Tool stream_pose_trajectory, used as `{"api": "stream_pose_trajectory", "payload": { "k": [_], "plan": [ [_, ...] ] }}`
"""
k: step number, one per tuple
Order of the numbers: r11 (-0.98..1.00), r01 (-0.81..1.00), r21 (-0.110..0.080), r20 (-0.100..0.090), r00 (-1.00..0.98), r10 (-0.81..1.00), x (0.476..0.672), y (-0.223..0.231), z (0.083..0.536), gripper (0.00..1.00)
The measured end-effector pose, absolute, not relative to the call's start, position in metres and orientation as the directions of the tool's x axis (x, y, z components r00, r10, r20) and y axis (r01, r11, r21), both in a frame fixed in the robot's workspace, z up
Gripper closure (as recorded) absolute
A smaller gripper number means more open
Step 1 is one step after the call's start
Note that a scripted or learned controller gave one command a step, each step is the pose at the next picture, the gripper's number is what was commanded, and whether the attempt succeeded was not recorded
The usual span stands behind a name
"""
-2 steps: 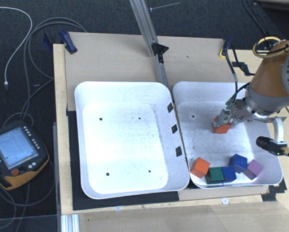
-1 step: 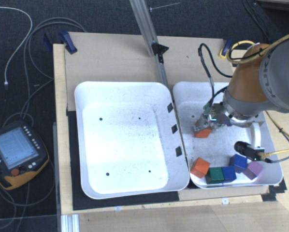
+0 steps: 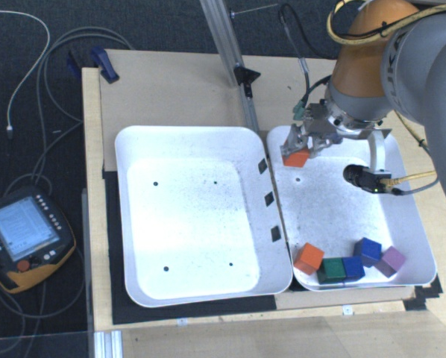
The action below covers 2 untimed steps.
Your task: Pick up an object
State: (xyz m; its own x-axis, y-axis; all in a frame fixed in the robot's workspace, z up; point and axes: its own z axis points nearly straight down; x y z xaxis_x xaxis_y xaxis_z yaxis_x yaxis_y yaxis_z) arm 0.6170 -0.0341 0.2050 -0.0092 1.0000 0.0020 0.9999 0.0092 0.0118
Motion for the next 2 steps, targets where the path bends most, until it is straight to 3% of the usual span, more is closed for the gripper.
{"api": "stream_pose_trajectory", "payload": {
  "k": [1,2],
  "plan": [
    [-0.001,1.000,-0.005,0.002,0.001,1.000,0.570,-0.047,0.208,1.00],
    [0.007,1.000,-0.007,0.005,-0.007,1.000,0.532,0.021,0.199,1.00]
  ]
}}
